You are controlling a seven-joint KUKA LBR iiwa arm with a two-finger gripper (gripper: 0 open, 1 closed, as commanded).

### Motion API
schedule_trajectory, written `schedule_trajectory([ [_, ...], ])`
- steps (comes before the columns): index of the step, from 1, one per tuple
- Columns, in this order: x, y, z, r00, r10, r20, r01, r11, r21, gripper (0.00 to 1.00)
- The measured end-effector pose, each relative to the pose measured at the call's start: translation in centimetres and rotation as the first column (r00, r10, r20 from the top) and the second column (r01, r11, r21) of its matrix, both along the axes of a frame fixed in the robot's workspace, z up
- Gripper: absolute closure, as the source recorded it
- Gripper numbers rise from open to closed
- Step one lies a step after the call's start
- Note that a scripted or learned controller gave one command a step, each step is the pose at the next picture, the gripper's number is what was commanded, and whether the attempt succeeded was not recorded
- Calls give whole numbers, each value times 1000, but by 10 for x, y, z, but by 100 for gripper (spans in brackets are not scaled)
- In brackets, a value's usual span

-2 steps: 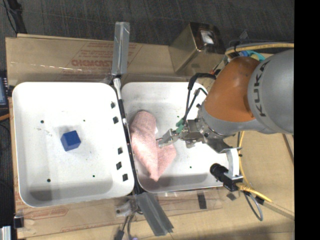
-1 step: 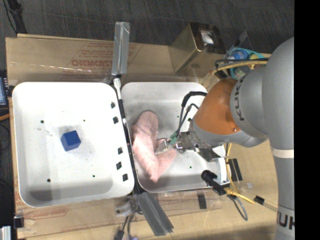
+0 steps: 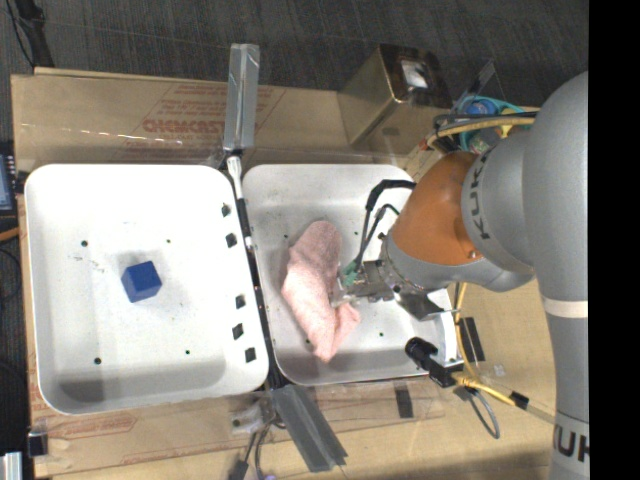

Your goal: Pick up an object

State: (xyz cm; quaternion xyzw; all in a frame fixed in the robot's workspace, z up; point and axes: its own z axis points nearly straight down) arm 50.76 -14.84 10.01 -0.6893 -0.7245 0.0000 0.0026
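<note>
A pink cloth (image 3: 315,290) lies crumpled in the right bin (image 3: 290,186), running from its middle toward the front edge. My gripper (image 3: 352,280) sits low over the cloth's right edge, reaching in from the right under the orange wrist band. A blue cube (image 3: 142,280) rests alone in the left bin (image 3: 60,198), left of centre.
A metal divider with black clips (image 3: 242,268) separates the two bins. A brown cardboard box (image 3: 385,93) stands behind the right bin. The arm's grey body covers the right bin's right side.
</note>
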Motion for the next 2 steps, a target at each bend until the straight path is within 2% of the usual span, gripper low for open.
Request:
schedule_trajectory([
  [1, 35, 56, 92, 980, 199, -1, -199, 980, -2, 100],
  [2, 62, 38, 181, 989, 148, -1, -148, 989, -3, 100],
])
